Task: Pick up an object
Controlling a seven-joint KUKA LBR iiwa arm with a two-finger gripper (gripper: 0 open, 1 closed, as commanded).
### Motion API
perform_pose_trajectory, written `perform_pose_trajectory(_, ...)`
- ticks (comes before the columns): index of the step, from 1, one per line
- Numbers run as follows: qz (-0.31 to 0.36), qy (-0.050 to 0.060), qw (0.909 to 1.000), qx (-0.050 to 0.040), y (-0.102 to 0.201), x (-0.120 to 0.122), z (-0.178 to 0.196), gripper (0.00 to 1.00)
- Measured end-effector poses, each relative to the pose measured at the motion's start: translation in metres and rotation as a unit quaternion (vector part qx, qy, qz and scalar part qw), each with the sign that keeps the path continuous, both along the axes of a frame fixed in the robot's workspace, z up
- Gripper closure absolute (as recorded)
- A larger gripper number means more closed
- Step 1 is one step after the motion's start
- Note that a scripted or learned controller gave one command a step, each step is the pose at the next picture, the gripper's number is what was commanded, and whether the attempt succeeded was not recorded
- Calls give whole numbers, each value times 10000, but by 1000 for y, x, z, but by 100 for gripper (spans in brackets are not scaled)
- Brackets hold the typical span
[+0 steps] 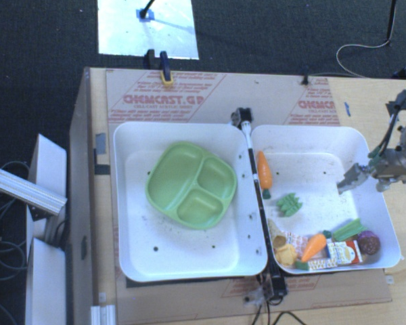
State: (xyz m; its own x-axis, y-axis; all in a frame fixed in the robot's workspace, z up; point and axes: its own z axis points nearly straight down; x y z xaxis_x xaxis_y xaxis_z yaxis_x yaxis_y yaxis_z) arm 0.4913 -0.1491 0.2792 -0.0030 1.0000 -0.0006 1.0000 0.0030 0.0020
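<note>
Reaching in over the right bin (325, 147), the pincer (349, 179) is seen near that bin's right wall, above bare white floor. Whether it is open or closed cannot be told, since it is small and blurred; nothing is seen held in it.

All places below are given relative to the pincer. No single object is named by the task, so the nearest ones are judged as candidates. A green toy (289, 204) lies to the lower left, alone on the floor. A carrot (264, 170) lies further left, against the divider between the bins, with its long axis running up and down the picture. A heap of toys is gathered below, in the bin's lower corner: a second carrot (313, 246), a green stalk (347, 229), a dark red ball (369, 242). A green plate (191, 185) rests far to the left, in the left bin (132, 181).

The green toy is probably the easiest target, being apart from the others.
</note>
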Motion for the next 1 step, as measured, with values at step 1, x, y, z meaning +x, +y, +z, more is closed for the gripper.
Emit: perform_pose_trajectory(1, -8, 20, 10000, 7, 10, 6, -143, 0)
